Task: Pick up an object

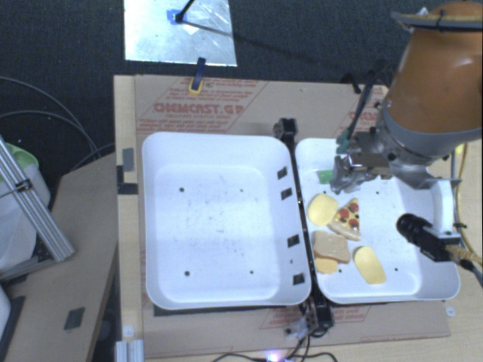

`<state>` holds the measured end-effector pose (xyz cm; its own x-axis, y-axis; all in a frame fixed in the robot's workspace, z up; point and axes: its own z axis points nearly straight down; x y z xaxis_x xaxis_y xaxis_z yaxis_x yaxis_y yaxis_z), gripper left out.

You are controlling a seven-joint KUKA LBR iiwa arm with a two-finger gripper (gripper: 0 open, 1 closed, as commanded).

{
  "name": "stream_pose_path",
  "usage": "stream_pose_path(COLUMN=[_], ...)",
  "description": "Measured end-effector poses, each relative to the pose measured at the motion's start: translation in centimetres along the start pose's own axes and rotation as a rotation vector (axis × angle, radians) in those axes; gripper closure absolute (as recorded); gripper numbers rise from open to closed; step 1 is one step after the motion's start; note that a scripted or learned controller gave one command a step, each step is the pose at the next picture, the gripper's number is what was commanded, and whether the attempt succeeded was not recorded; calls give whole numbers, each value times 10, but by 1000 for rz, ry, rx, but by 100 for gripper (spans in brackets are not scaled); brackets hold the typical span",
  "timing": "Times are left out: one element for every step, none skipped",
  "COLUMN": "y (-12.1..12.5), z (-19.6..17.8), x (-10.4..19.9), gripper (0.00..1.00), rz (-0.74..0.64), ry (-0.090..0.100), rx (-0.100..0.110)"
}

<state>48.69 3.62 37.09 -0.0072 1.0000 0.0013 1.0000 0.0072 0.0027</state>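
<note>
The fingers of the metal two-finger gripper (349, 173), whose opening I cannot tell, hover above the pizza-slice toy (348, 219) in the right white bin (438, 281), so nothing is picked yet.

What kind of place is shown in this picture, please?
Probably a robotics lab test bench: a robot arm reaches over two white bins, toy food such as a pizza slice lies inside one, with cables about.

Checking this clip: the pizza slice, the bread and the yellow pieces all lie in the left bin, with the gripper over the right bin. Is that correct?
Not quite. The camera view shows the pizza slice, the bread and the yellow pieces in the right bin, not the left bin. The gripper is indeed over the right bin, near its far end.
</note>
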Motion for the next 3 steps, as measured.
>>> stream_pose_path(y=[-2,1,-2], z=[106,-11,83], x=[-1,-24,-76], gripper=[100,100,100], rz=[6,5,11], ry=[-2,-1,-3], rx=[12,-13,8])
